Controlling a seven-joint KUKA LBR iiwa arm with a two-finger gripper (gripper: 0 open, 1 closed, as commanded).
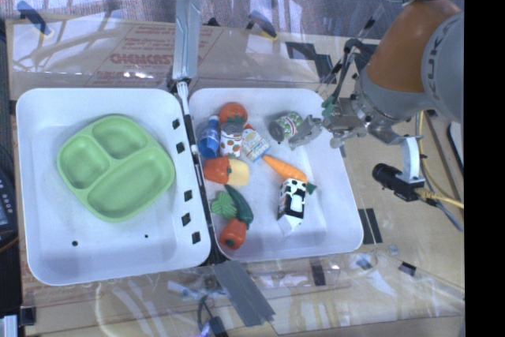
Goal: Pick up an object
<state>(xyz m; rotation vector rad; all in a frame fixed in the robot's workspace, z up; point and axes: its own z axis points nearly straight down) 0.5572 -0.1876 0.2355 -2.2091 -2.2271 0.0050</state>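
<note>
Gripper (313, 130) hanging over the right bin (339, 201), beside a small can (286, 125).

The can, silvery with a green-patterned label, is lying on its side just left of the fingers, which are standing apart, gripping nothing.

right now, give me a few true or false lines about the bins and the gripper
1. The green plate lies in the left bin. True.
2. The carrot lies on the green plate. False: it lies in the right bin, by the cow toy.
3. The gripper is over the right bin's far right part, near the can. True.
4. The blue bottle lies in the left bin. False: it is in the right bin, near the divider.
</note>
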